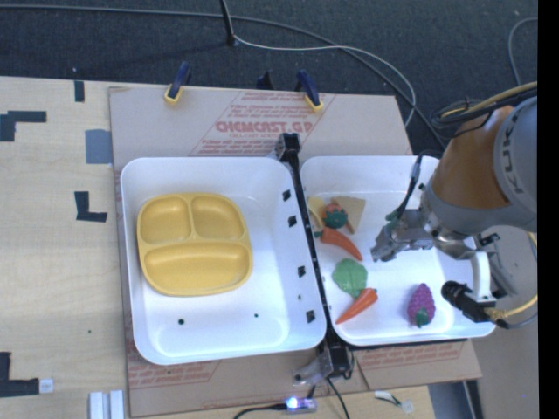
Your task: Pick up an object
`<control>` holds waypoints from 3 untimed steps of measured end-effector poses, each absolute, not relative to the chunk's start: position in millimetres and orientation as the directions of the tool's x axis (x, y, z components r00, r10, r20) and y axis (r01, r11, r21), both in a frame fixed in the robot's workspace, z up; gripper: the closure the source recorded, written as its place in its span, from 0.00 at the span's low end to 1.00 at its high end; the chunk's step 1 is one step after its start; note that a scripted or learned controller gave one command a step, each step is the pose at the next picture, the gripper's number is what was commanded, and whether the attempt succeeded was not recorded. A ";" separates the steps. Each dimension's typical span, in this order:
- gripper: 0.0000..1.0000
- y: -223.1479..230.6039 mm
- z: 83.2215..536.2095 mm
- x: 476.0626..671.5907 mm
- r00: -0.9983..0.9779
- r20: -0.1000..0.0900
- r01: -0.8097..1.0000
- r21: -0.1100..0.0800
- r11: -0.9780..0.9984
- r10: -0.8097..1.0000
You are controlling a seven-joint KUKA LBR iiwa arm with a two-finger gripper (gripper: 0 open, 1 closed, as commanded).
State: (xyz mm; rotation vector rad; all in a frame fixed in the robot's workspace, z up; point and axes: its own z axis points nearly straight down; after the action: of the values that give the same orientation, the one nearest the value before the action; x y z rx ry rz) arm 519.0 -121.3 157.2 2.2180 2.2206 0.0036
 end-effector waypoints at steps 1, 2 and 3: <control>1.00 -129.9 207.4 525.1 0.000 -0.001 1.000 0.003 0.000 1.000; 1.00 -129.8 218.1 525.3 0.000 0.000 1.000 0.000 0.000 1.000; 1.00 -77.9 208.2 536.0 -0.004 0.001 1.000 -0.001 0.004 1.000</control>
State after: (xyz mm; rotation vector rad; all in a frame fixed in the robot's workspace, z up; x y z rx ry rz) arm 536.0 -77.9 208.2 2.2176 2.2276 -0.0004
